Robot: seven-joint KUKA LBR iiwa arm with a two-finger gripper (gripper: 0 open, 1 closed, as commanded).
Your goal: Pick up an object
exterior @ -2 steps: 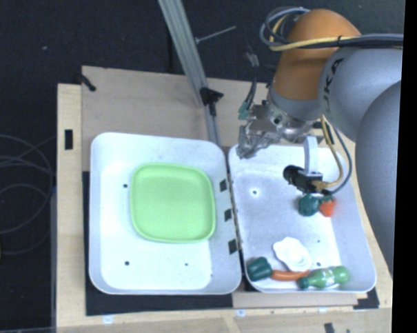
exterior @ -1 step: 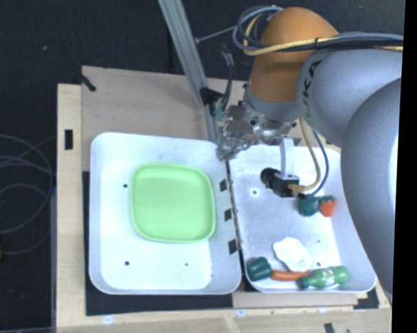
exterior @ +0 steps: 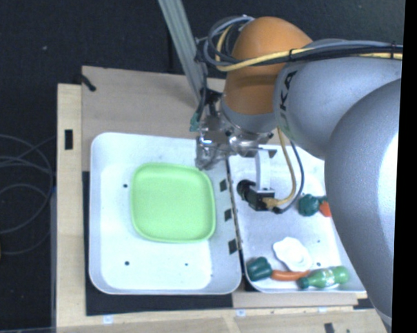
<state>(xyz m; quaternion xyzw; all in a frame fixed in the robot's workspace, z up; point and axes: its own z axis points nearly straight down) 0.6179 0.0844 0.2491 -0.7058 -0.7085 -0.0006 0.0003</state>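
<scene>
A light green square plate lies flat in the left bin. My gripper hangs over the back right corner of that bin, just beyond the plate's far right corner and close to the divider between the bins. Nothing shows in its grasp. The right bin holds a teal green object with an orange piece beside it, a white object, a dark green object, an orange stick and a green bottle-like object.
The arm's grey body and orange band cover the back of the right bin. A black cable fitting hangs over that bin's left side. A metal rail slants up behind the bench.
</scene>
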